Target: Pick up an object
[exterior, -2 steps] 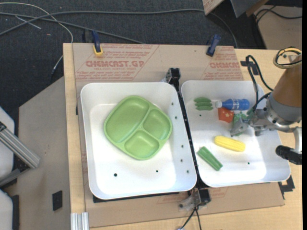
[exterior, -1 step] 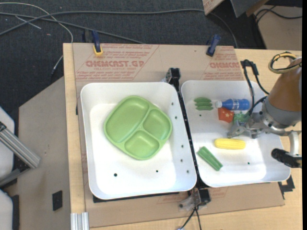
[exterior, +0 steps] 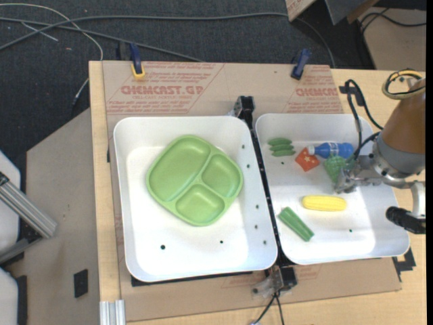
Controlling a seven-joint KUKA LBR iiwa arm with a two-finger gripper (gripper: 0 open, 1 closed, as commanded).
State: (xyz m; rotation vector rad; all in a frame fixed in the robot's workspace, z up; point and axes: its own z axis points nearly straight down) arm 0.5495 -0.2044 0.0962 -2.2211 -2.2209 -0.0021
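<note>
Nearest, the table (exterior: 203, 296) front edge, with a clamp at the seam between the two bins. Left bin (exterior: 135, 249): one green divided plate (exterior: 195, 179) mid-bin, tilted diamond-wise, bare white floor all round it, widest along the near rim. Right bin (exterior: 379, 246): near half mostly bare. Green block (exterior: 296, 223) lies slanted near the left wall. Yellow corn (exterior: 324, 204) just beyond it, mid-bin, apart from the block. Further back: red piece (exterior: 306, 160), blue bottle (exterior: 333, 149), green pods (exterior: 280, 145) by the far left corner. Jaws (exterior: 346, 181) low in the right bin, just beyond the corn's right end, by a green item (exterior: 334, 167); cannot tell how far open, or whether anything is gripped. Arm (exterior: 406, 131) crosses the right rim.
</note>
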